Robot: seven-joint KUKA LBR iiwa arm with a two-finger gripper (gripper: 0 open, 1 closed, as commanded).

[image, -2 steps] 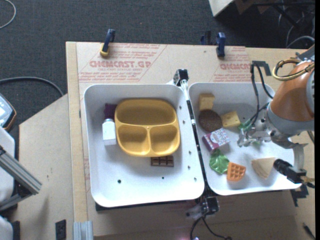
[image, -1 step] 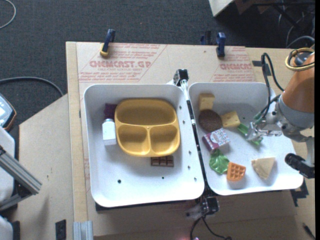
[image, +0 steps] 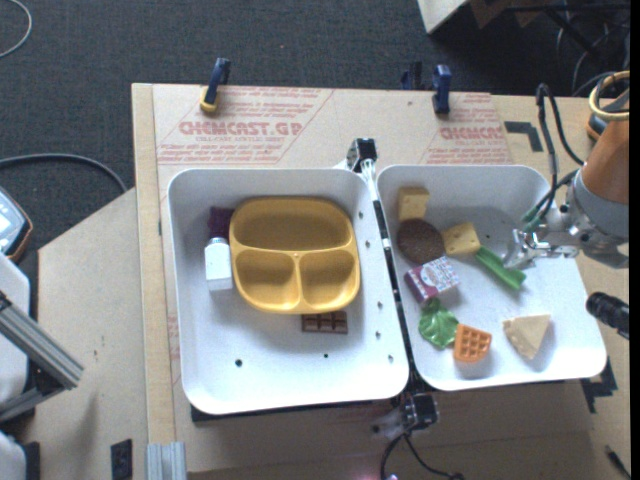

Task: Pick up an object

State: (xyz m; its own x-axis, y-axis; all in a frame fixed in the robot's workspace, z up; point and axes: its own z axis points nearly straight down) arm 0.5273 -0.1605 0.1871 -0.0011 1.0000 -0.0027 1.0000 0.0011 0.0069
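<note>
Nearest to us, in the right bin (image: 570,363), we see a waffle (image: 472,345) beside a pale wedge of bread (image: 528,334), with a leafy green piece (image: 436,325) just left of the waffle. A little farther back lies a small pink-and-white packet (image: 433,280). In the left bin (image: 190,348), a bar of chocolate (image: 325,322) sits just in front of a yellow divided plate (image: 295,253), and a small white bottle (image: 218,263) stands against the plate's left side with a dark purple item (image: 221,218) behind it.

Farther in the right bin we find a long green stick (image: 499,268), a brown round cookie (image: 420,239), a cheese wedge (image: 461,239) and a yellow cube (image: 413,204). The gripper (image: 524,251) hangs over the right end of the green stick; we cannot tell whether its fingers are apart or together, nor whether it touches the stick.

At the bench's far edge, two clamps (image: 214,86) grip the board (image: 250,128).
</note>
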